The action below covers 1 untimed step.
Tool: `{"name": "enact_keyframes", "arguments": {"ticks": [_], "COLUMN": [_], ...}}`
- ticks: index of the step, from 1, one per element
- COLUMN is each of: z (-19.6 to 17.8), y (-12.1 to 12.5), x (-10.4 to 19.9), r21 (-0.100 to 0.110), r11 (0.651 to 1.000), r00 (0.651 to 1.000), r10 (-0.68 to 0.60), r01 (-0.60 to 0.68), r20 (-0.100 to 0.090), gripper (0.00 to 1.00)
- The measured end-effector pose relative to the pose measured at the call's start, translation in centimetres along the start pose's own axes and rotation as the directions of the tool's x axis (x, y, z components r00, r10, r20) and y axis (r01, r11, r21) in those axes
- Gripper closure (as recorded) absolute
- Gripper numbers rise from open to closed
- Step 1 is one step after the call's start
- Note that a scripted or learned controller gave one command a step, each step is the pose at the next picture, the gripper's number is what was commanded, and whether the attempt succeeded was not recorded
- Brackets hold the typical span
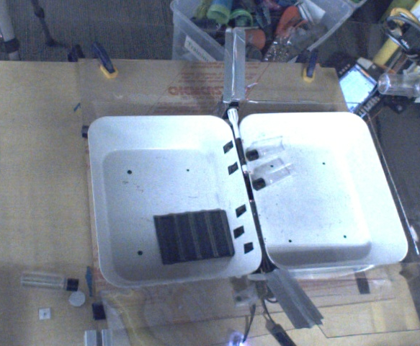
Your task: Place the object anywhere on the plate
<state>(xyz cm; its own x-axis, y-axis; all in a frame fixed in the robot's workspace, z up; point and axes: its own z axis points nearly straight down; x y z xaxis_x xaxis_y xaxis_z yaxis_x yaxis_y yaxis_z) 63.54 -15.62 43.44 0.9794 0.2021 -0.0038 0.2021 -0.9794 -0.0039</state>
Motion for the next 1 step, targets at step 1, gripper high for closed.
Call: {"name": "enact_keyframes", "arguments": {"ticks": [1], "z": [1.84], "y": [-6.61], "x": [3.30], "r21": [-0.002], "r11": [1.000], "r00": [1.000], "r10": [0.004], "r01": [-0.004], "r20": [-0.003], "gripper": [1.00]}}
